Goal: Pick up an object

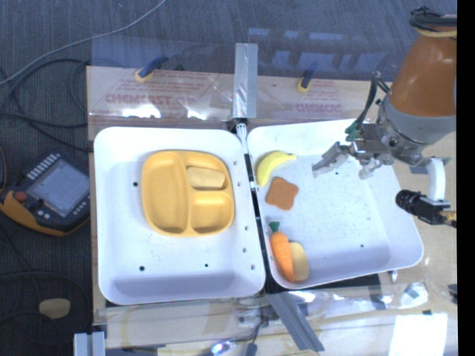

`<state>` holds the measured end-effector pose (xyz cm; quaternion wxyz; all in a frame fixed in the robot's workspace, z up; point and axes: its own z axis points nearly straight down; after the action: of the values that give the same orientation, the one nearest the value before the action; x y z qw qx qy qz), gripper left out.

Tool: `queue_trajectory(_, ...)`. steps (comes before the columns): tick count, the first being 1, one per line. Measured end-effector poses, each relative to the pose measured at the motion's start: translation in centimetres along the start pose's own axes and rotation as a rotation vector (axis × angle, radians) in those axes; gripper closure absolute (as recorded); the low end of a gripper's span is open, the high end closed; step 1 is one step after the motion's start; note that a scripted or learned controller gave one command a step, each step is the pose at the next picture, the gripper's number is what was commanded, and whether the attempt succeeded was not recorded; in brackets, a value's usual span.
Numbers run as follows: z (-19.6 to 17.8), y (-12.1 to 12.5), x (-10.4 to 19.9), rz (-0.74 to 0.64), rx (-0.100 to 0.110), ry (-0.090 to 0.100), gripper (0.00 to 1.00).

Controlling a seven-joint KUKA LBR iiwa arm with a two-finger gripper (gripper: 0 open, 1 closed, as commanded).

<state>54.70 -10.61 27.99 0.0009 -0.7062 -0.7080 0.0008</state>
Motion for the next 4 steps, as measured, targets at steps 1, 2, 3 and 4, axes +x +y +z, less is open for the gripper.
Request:
queue_trajectory(1,9.0,-1.6,5.1,-0.272,0.0,0.001,0.0)
queue_trajectory(2,9.7,-3.6,9.5,-0.124,0.002,0.001,0.0)
queue_trajectory(3,9.7,3.0,4.8,-0.503,-0.002,-0.001,0.0)
queue_trajectory(4,9.6,6.3,2.9,-0.599,-0.002,-0.003,0.0)
